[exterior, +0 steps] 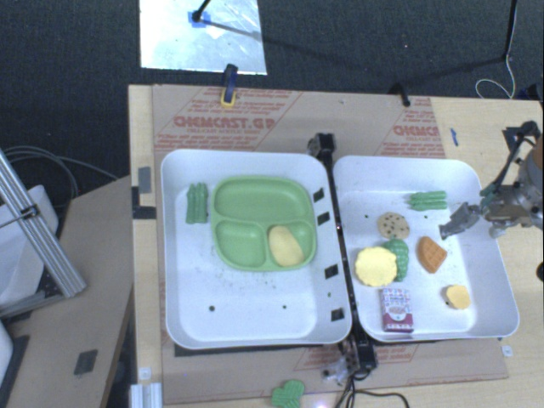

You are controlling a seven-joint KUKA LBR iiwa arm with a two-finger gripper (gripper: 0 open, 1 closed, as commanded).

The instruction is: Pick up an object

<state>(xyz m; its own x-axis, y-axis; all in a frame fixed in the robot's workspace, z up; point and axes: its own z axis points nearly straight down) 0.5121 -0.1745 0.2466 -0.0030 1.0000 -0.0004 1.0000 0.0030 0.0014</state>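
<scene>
On your left, the left bin (178, 313) holds a green bean piece (197, 203) beside a green divided plate (255, 202), and a yellow lump (286, 246) lies in the plate's lower right section. Move across the divider and the right bin (493, 313) carries everything you might pick: a cookie (393, 224), a yellow disc (376, 266) touching a green leafy piece (399, 257), a small red and white packet (397, 308) near the front wall, a second green bean piece (427, 200) toward the back, an orange wedge (431, 254), and a small yellow chunk (457, 297). At the right rim, the pincer (455, 223) hangs above the bin floor, just beside the orange wedge and below the bean piece; nothing sits between its tips, and you cannot tell from here whether they are spread or pressed together. The wedge looks like the nearest target. Your risk, I judge, is crowding: the wedge lies near the leafy piece, so a slightly offset descent could nudge one or pinch nothing. The slanted wedge could also slip out sideways.
</scene>
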